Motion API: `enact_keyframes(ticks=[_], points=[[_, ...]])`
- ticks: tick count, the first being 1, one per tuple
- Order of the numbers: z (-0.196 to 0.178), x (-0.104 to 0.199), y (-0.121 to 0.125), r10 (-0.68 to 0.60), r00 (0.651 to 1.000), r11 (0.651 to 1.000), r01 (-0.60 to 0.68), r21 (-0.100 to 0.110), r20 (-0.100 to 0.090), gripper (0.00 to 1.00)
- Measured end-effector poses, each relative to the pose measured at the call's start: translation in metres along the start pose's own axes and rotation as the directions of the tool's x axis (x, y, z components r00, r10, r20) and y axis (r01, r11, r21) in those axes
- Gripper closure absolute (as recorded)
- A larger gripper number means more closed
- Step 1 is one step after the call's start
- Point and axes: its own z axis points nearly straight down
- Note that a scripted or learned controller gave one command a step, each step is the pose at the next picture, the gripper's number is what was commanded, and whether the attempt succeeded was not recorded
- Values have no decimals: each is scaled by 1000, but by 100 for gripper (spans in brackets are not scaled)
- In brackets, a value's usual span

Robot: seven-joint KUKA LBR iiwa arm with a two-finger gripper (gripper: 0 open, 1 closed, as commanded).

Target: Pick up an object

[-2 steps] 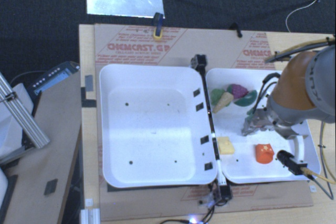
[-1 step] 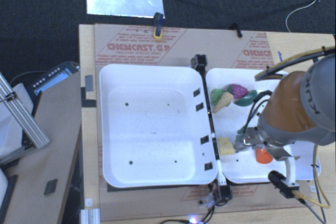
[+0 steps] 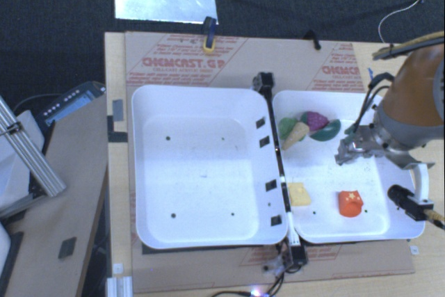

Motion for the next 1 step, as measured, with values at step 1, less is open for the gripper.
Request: enact_keyframes(ticks=[1], points=[[98, 24, -42, 3, 1000, 1000, -3, 17, -6, 100]])
